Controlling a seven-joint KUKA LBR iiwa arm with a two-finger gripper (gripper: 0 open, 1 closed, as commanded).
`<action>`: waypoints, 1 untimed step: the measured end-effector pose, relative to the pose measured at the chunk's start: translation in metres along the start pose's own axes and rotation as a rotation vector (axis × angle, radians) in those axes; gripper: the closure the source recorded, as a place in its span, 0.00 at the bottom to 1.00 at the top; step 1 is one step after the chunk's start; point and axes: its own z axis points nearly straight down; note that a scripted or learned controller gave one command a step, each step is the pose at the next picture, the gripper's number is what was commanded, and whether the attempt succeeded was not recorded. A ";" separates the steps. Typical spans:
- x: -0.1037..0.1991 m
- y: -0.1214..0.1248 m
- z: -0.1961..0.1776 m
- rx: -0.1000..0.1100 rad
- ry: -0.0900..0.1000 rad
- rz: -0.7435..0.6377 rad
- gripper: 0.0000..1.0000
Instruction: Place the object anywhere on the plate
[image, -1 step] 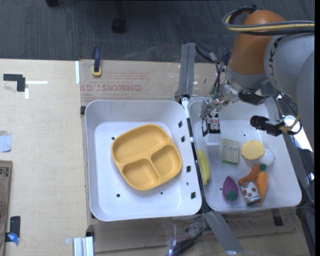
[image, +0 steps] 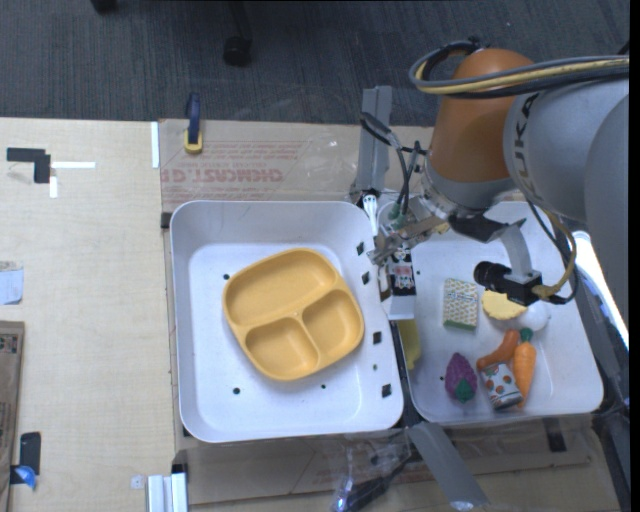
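Resting at three o'clock of the yellow plate (image: 292, 313), in the right bin (image: 570, 400): sponge block (image: 460, 303), likely light, soft, compressible, best pinched across its short sides; gripper (image: 398, 262) state undeterminable.

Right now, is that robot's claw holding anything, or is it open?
Gripper: cannot be told; it hangs at the wall between the two bins, with nothing visibly held.

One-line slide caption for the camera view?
Yellow plate sits in left bin; pincer hovers over right bin.
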 end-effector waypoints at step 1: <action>0.077 0.017 0.000 0.001 0.000 -0.108 1.00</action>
